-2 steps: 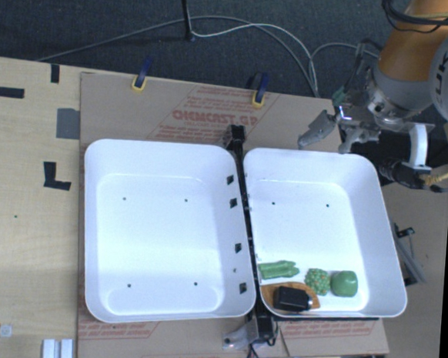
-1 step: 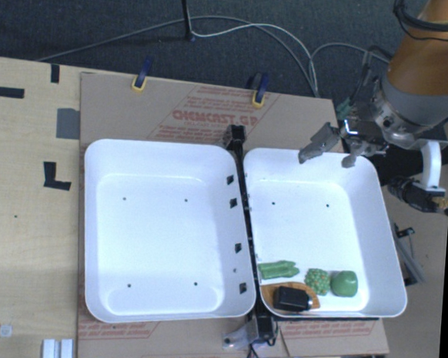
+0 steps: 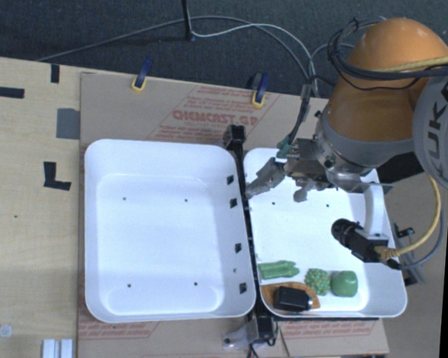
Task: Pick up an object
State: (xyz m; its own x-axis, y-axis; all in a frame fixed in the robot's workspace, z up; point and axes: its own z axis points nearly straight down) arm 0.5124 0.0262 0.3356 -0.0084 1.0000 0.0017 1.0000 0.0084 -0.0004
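My gripper [image 3: 282, 187] hangs over the upper left part of the right bin [image 3: 376, 302], close to the divider between the bins. Its two fingers are spread open with nothing between them. Along the bin's front edge lie a long green pod-like piece [image 3: 277, 269], a small green broccoli [image 3: 317, 280] and a rounded green object [image 3: 345, 283]. A black object [image 3: 292, 298] rests on a brown piece [image 3: 310, 294] at the front rim. All of these sit well below the gripper in the view, apart from it.
The left bin [image 3: 101, 165] lies beside the right one on a cardboard sheet [image 3: 206, 115]. A black cylindrical fitting [image 3: 354, 239] with a yellow cable hangs from the arm over the right bin. Two clamps [image 3: 141, 79] hold the cardboard's back edge.
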